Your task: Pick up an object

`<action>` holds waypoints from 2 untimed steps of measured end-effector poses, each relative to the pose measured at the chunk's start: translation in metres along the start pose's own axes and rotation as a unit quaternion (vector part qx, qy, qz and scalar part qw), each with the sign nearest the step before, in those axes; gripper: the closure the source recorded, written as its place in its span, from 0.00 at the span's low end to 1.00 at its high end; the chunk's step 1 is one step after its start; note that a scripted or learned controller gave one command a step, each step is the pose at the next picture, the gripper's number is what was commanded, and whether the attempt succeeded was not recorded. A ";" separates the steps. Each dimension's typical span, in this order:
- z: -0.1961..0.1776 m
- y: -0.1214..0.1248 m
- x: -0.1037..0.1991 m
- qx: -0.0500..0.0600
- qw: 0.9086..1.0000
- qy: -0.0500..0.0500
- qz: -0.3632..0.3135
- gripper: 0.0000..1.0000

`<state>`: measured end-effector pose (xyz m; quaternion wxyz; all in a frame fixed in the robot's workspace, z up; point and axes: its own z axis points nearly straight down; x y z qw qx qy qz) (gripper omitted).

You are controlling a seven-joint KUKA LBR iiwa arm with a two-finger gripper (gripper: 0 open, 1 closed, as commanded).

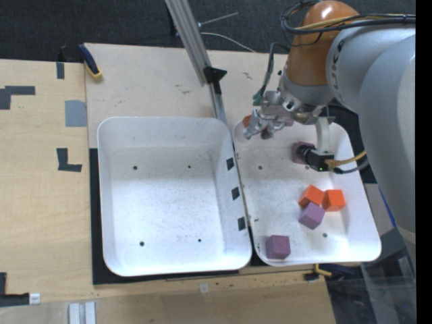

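Gripper point(262, 128) hangs over the right bin's point(358, 248) far-left corner; can't tell its state. Blocks sit well apart from it: two orange point(322, 198), one purple point(311, 216) clustered, another purple block point(277, 246) alone near the front. Best bet: target the lone one, descend square.

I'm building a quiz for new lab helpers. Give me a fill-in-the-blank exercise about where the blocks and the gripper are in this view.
1. All the blocks lie in the ____ bin of this view.
2. Beside the two orange blocks sits a block coloured ____.
3. The lone purple block lies near that bin's ____ edge.
4. The gripper hangs over the right bin's ____ left corner.

Missing words: right; purple; front; far
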<state>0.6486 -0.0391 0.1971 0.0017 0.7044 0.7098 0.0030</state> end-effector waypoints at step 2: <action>0.006 -0.026 0.089 0.005 1.000 -0.001 0.003 0.00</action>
